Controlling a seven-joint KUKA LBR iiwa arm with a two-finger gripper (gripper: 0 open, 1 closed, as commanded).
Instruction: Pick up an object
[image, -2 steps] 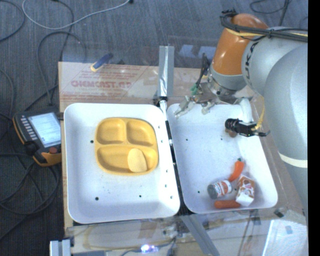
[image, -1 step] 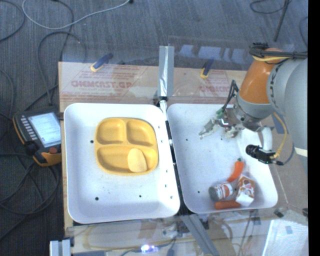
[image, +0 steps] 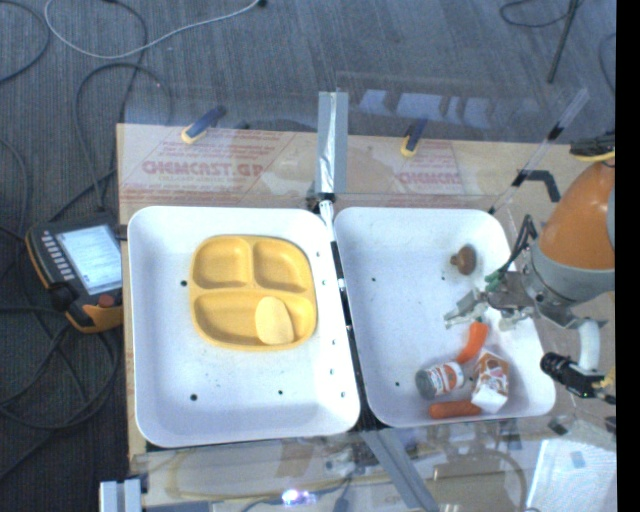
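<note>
My gripper hangs over the right part of the right bin, with its fingers open and nothing between them. Just below it lies an orange carrot, slanted, its upper end close to the fingertips. Farther toward the front sit a small can on its side, a red and white carton and a second orange stick. A small brown lump rests toward the back of the bin, a little up and left of the gripper.
The left bin holds a yellow divided plate with a pale yellow oval piece in its front right compartment. A metal post rises behind the ridge between the bins. A handheld control pad lies left of the bench.
</note>
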